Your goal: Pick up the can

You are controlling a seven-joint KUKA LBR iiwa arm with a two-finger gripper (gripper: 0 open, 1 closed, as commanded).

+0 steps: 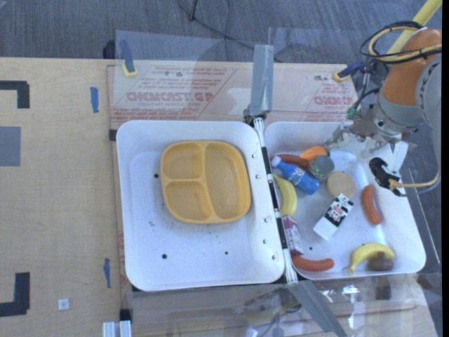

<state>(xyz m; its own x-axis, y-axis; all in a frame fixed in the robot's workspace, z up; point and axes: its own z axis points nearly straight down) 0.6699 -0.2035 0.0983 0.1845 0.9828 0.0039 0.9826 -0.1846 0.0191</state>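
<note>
The can [323, 166] is small and grey-green. It stands upright in the right bin [414, 239] near the back left, between an orange carrot-like piece [313, 152] and a round tan item [341, 183]. A blue bottle [296, 175] lies just to its left. My gripper [366, 136] hangs over the bin's back right corner, to the right of the can and apart from it. Nothing is visibly in its grasp.
The right bin also holds a banana [286, 194], a white carton [334, 215], a red sausage [372, 205], another sausage [313, 262], a second banana [370, 253] and a red wrapper [292, 234]. A yellow divided plate [205, 181] lies in the left bin [140, 258].
</note>
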